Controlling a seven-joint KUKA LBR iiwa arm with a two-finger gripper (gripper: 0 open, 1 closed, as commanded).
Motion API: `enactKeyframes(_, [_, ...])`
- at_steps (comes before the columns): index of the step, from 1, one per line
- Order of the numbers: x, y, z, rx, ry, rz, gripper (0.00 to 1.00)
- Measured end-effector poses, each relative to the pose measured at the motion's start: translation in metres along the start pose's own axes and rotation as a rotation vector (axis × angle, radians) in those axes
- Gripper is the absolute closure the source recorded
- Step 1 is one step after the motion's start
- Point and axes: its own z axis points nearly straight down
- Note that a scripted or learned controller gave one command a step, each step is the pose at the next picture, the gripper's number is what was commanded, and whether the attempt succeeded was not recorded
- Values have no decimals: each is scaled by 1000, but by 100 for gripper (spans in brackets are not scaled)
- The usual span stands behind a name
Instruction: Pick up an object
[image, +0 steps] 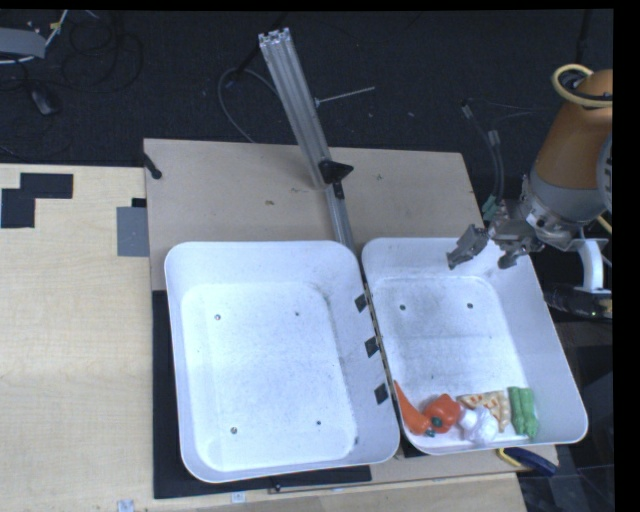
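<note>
Near edge, right bin (560, 345): the pickable things are bunched in its near corner. Count: one orange carrot-shaped toy (408, 410), one red-orange rounded piece (444, 408), one tan waffle-patterned piece (487, 402), one small white lump (481, 427), one green ridged piece (523, 411). Five items, touching or nearly so.

Left bin (190, 290): bare floor.

Far end of right bin: gripper (490, 248) hangs above the rim, fingers spread apart, nothing between them.

Step judged: approach, no grasp begun. Next move calls for travel toward the near corner, then a descent onto one piece at the cluster's edge; crowding may foul the fingers.
</note>
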Motion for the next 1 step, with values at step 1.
enactKeyframes(1, [-26, -110, 12, 1, 0, 4, 0])
